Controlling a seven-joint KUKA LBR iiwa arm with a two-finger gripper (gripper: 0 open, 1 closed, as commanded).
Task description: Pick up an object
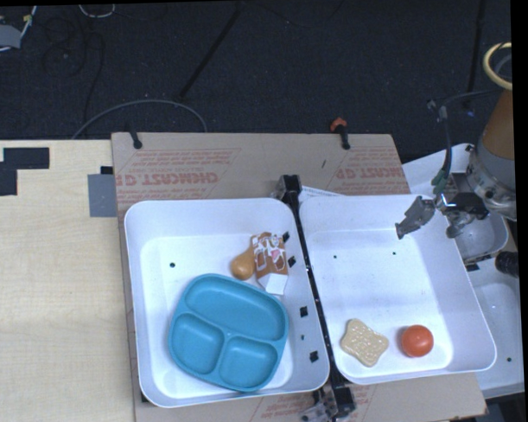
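We see a round red tomato (416,340) beside a tan cracker (364,342) in the right bin (378,245); our gripper (433,219), fingers spread, holds nothing above that bin's right rim.

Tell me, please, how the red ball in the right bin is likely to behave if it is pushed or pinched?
The red ball looks round and smooth, so it would probably roll if nudged. It lies apart from the cracker, near the bin's lower corner, so it may stop against the wall. Its curve might slip from a pinch.
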